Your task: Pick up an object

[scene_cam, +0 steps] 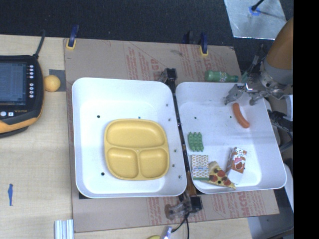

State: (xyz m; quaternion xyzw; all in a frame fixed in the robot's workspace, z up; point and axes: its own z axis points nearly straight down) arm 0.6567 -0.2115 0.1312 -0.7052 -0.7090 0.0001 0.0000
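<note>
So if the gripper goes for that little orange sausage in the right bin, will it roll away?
Probably. The sausage looks round and smooth, so it may roll sideways or slip. It lies alone on bare bin floor, nothing stopping it.

The arm [280, 46] enters as a bulky rounded link with an orange band above a grey wrist section, dark cables trailing beside it, and ends in a pale metallic gripper [244, 94] of 2 slim fingers (angular silver brackets, blurred and hard to make out in detail).
</note>
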